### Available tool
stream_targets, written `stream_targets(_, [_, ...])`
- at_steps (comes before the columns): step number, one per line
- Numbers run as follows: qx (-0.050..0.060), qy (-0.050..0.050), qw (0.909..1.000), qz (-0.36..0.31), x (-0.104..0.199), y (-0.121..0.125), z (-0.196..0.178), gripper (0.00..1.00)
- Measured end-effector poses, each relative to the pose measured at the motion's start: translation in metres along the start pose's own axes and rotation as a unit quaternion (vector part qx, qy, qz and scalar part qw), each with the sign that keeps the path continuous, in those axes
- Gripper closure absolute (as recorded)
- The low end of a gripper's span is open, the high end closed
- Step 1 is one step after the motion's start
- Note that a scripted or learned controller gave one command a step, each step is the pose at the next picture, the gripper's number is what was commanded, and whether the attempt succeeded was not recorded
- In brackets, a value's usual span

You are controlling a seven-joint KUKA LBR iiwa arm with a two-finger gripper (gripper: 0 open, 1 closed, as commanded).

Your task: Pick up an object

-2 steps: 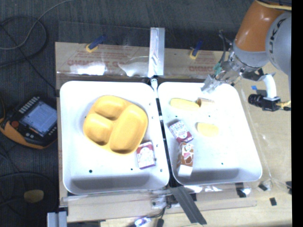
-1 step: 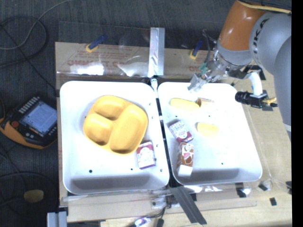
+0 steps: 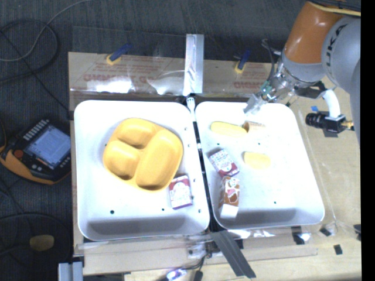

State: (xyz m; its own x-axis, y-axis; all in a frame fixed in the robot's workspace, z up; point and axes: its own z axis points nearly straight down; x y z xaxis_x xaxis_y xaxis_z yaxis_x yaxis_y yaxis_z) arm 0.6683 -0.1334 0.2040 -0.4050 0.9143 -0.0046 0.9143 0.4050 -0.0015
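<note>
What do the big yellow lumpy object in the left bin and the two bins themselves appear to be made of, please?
The yellow lumpy object looks like soft foam or rubbery plastic: rounded, bulging lobes with a matte, slightly waxy sheen. I cannot tell which.

The left bin and right bin look like smooth moulded white plastic: rounded corners, even glossy-to-satin surface, soft shading along the walls.

Stood on dark grey carpet (image 3: 35,215) crossed by thin black cables (image 3: 26,37). Showed a handheld control pendant (image 3: 38,151) lying on the floor at left. Had a pale wooden bench top (image 3: 345,174) with blue-and-yellow clamps (image 3: 119,53) along its far edge.
</note>
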Motion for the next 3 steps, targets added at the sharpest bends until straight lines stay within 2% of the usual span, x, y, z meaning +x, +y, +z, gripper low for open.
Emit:
stream_targets(1, [-0.001, 0.001, 0.9941, -0.108, -0.01, -0.015, 0.035, 1.0])
stream_targets(2, [-0.001, 0.003, 0.999, 0.045, 0.024, 0.011, 0.019, 1.0])
stream_targets(3, [0.0, 0.001, 0.9997, -0.026, 0.033, -0.004, -0.002, 1.0])
